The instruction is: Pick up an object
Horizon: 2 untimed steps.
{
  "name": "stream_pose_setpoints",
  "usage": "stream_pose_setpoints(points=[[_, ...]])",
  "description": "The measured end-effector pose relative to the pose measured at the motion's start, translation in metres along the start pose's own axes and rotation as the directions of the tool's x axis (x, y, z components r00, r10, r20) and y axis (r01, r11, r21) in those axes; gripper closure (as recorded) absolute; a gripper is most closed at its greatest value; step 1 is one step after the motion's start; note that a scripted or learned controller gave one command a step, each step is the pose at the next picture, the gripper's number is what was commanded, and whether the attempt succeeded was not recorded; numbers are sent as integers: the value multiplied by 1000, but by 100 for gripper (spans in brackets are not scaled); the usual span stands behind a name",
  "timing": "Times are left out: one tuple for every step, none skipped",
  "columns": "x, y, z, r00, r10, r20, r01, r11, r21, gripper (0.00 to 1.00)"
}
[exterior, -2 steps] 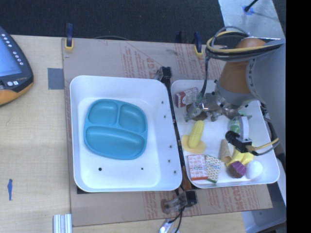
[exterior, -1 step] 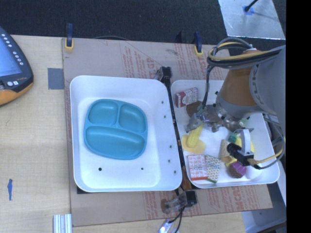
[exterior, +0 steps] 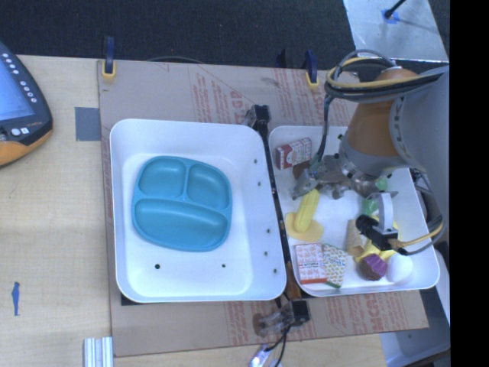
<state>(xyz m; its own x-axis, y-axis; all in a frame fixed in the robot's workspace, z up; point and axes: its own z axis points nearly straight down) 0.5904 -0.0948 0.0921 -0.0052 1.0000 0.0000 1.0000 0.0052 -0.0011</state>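
My gripper [exterior: 324, 180] reaches down into the right bin [exterior: 428, 277], near its back left part. Just below it in the view lies a yellow corn-shaped toy [exterior: 306, 211], close to the gripper; whether they touch is unclear. A small red-and-white carton [exterior: 293, 154] sits behind the gripper in the bin's back left corner. I see nothing lifted off the bin floor. The grey arm with its orange band [exterior: 376, 128] covers the bin's back right part.
The right bin also holds two flat printed packets [exterior: 319, 264] at the front, a purple toy [exterior: 373, 267], a white egg shape [exterior: 399, 267] and green [exterior: 372, 205] and yellow bits near a black cable. The left bin [exterior: 126, 281] holds a blue divided plate [exterior: 182, 203].
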Motion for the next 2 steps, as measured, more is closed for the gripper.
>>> stream_pose_setpoints(points=[[-1,-1,-10,1000,-2,0,2,1000,3,100],[66,16,-106,1000,-5,-3,5,1000,-6,100]])
